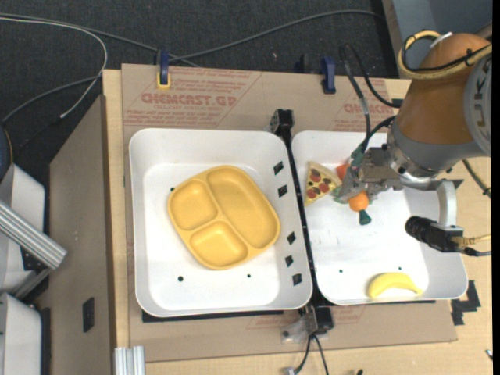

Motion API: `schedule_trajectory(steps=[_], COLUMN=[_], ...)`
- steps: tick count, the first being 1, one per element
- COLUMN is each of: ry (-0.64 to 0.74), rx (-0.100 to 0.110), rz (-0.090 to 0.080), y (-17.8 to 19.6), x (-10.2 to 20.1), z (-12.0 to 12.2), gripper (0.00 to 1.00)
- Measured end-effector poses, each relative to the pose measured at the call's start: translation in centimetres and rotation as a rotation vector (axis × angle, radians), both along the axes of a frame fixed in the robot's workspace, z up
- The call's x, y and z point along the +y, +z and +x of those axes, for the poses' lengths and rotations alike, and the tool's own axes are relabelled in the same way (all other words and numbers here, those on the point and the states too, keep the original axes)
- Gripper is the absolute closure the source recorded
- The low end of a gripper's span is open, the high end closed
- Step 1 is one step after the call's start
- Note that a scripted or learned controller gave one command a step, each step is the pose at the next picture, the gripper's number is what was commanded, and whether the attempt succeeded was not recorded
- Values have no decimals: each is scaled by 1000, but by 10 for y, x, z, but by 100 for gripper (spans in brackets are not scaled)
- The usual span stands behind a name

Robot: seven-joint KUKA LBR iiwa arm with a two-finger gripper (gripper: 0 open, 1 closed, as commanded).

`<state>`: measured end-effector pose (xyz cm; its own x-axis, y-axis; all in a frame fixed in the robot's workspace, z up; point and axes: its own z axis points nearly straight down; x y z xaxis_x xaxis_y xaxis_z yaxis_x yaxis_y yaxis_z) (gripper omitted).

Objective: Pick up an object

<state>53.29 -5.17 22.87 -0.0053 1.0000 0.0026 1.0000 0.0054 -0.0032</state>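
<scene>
In the right bin [344, 272] lie a toy pizza slice [318, 183], an orange toy carrot with a green top [359, 205] and a yellow banana [394, 286]. My gripper [353, 187] hangs low over the bin's upper middle, right above the carrot and just right of the pizza slice. The carrot's orange body sits directly under the gripper's tip, and I cannot tell whether it is touching. The arm's orange band and grey wrist [437, 116] cover the bin's upper right part.
The left bin [148, 209] holds a yellow divided plate [223, 216]. A black divider with clips [291, 201] runs between the bins. A black cylinder part [428, 233] sticks out over the right bin's right side. Cables trail behind the bench.
</scene>
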Motion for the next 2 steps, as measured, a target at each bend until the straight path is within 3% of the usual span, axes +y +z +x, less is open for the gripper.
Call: schedule_trajectory(steps=[2], ry=[2], rx=[2], rz=[0], y=[-4], x=[113], z=[-23], gripper=[100])
